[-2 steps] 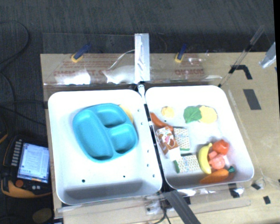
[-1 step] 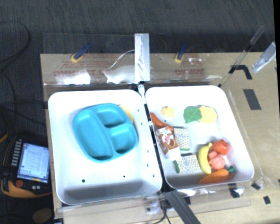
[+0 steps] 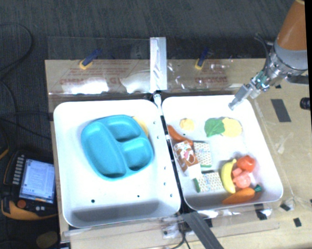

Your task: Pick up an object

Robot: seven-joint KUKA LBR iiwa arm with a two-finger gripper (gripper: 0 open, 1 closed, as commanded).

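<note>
Banana (image 3: pixel 227 176), curved, smooth and yellow, lies in your right bin (image 3: pixel 267 150) among glossy toy foods. You cannot tell how the gripper (image 3: pixel 234 104) is set.

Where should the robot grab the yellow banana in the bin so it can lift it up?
Probably across the middle of the banana, coming straight down from above. It lies flat in the right bin, long and narrow, so its middle is the slimmest, steadiest part to pinch. The red tomato and pink toy press close on its right side, so that pinch has little room there; the left side looks freer.
</note>
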